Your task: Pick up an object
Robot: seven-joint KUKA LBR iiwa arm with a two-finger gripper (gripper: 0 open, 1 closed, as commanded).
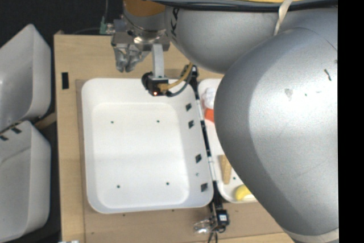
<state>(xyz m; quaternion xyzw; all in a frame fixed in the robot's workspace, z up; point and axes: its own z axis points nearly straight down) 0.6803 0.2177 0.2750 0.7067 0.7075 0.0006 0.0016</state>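
The gripper (139, 65) hangs below the orange band of the arm (267, 122), over the far rim of the left bin (91, 122). From this slant I cannot tell how far it stands open, and nothing can be seen held in it. The things to pick lie well apart from it, in the right bin (226, 196), which the grey bulk of the arm mostly covers. Along that bin's left side a few pieces show: a white thing (207, 101) toward the far end, an orange-red thing (209, 115) just near of it, a tan piece (226, 168) further toward the near end, and a small yellow thing (243, 194) at the near corner. Each is partly hidden, so their shapes cannot be made out. Judging by their size against the bin they are probably light, so weight should matter little. The yellow thing looks rounded and smooth and may roll or slip out of a pinch, so it wants a hold across its middle. The tan piece seems longer and narrower, so closing across its short side looks the surer grasp. Both bins rest on the wooden tabletop (68, 179).
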